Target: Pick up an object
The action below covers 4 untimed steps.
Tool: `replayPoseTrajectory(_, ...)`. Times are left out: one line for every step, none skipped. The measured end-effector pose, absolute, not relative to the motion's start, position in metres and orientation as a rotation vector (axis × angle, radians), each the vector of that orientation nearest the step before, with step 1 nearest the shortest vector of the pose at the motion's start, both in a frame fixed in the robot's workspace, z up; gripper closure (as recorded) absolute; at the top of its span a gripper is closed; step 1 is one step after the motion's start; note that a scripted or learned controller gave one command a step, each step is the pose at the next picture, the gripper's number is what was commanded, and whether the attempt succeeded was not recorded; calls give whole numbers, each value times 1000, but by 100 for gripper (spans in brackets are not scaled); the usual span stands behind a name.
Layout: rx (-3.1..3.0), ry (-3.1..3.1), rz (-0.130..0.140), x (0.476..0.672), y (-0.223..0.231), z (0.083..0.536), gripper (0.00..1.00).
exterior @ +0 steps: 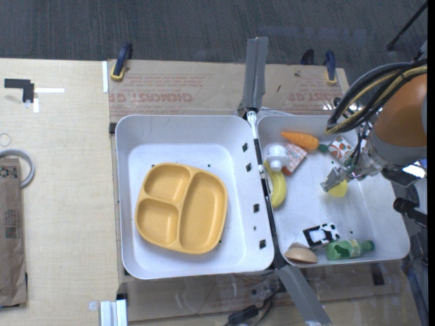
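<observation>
Camera view — yellow tray (181, 208) alone in left bin (129, 155)

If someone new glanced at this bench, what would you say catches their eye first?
Probably the yellow divided plate, lying alone in the left bin. Next, the right bin's clutter: a carrot at the far side, a banana by the divider, a green bottle near the front, with the gripper low over a small yellow object.

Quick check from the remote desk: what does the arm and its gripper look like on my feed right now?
The arm is a rounded body with a broad orange band and grey sections around it. A bundle of black cables with a yellow-green one among them loops over its top toward the wrist. The gripper is a small grey metal assembly at the arm's end, above the right bin.
</observation>
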<state>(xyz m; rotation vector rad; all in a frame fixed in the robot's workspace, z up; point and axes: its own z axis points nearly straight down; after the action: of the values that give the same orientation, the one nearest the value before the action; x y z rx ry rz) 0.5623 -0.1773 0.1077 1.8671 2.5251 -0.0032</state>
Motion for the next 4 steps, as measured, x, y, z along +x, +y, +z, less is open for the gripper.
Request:
replayPoseTrajectory(1880, 2514, -2, 609, -219, 121, 100)
replayPoseTrajectory(1895, 2504, -2, 614, -141, 191, 100)
replayPoseTrajectory(1895, 2504, -2, 614, -141, 190, 0)
replayPoseTrajectory(1892, 2505, -5, 614, -142, 198, 100)
